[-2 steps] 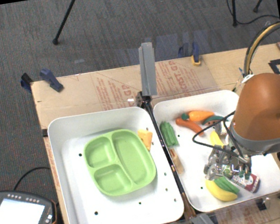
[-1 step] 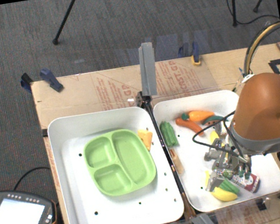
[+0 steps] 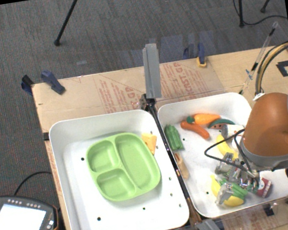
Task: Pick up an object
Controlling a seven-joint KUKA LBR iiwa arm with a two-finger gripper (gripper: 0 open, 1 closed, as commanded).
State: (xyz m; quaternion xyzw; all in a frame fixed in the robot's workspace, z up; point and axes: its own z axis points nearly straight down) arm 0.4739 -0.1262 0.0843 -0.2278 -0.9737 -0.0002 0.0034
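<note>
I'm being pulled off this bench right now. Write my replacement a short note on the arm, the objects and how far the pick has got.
Hand: low in the right bin, over a yellow object near the front; whether it grips anything cannot be told from this view.
Right bin also holds an orange carrot-like toy, a green vegetable toy by the divider, and a small red item beside the hand.
Left bin: a green divided plate, with a yellow piece at its edge.
Done: arm is down among the objects.
Left: confirm a grip, then lift.
</note>
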